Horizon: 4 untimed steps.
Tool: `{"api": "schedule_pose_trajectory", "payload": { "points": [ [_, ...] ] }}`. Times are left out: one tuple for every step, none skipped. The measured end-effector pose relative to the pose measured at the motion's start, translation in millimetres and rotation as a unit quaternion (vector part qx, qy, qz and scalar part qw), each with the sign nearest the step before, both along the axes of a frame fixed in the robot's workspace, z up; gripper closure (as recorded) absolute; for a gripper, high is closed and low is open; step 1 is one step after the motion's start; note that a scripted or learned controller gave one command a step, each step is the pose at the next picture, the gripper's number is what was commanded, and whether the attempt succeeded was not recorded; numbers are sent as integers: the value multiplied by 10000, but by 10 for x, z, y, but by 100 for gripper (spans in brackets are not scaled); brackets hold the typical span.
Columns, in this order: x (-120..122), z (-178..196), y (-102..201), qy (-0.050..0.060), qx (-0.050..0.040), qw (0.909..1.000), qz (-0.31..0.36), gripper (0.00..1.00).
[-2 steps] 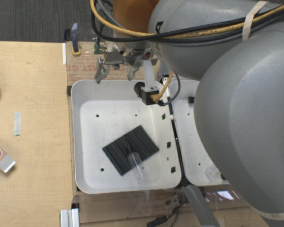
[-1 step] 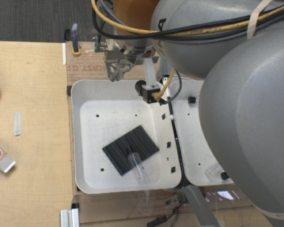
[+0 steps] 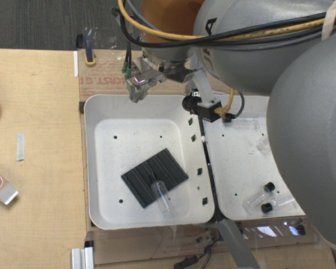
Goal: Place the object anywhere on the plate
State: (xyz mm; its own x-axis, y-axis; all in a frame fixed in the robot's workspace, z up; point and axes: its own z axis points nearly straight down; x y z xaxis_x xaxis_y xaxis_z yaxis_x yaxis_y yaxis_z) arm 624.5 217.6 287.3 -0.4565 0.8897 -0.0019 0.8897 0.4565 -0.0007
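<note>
A black ribbed plate point(image 3: 154, 177) lies tilted in the left bin point(image 3: 101, 150), toward its near side. A small clear tube point(image 3: 161, 195) rests across the plate's near edge, one end on the ribs and the other over the bin floor. My gripper point(image 3: 136, 87) hangs above the far rim of the left bin, well apart from the plate and the tube. Nothing shows under its tip. The bulk of the grey arm covers the upper right of the view.
The right bin point(image 3: 241, 150) holds clear vials with black caps point(image 3: 266, 198) near its front right corner. On the wooden bench to the left lie a grey strip point(image 3: 20, 147) and a red and white packet point(image 3: 1, 186). A blue clamp point(image 3: 88, 46) stands behind the bins.
</note>
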Motion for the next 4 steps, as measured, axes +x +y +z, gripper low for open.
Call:
{"api": "schedule_pose_trajectory", "payload": {
  "points": [
    [354,102,2,-6,0,9833,1818,100],
    [354,102,3,-5,0,9833,1818,0],
    [364,190,-10,-12,-6,9835,1810,100],
    [364,190,-10,-11,-7,9835,1811,0]
  ]
}}
